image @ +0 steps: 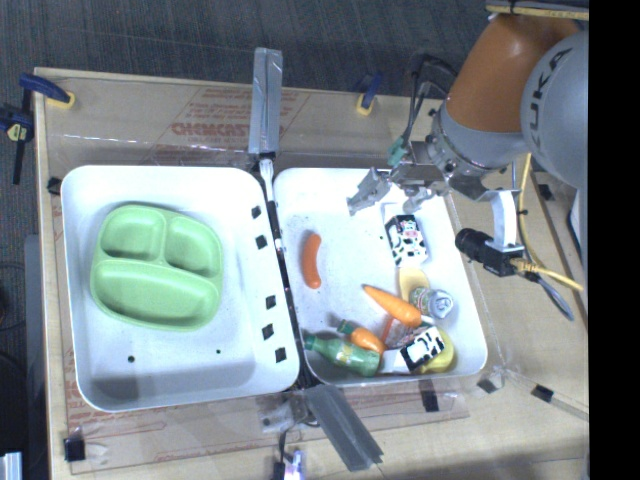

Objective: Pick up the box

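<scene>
Box (406, 240) in right bin (340, 193), by carrot (392, 305) | left bin (150, 373): green tray (157, 265) | hand (392, 193) spread wide, holding nothing

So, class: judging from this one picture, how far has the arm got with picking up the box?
Done: the gripper is over the right bin, near its far wall. In hand: nothing; its open fingers are bare. Left: the cow-patterned box lies flat just beside it, needing a descent, grasp and lift.

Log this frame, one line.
gripper open, above right bin | box on bin floor, ungrasped | green tray left bin
</scene>
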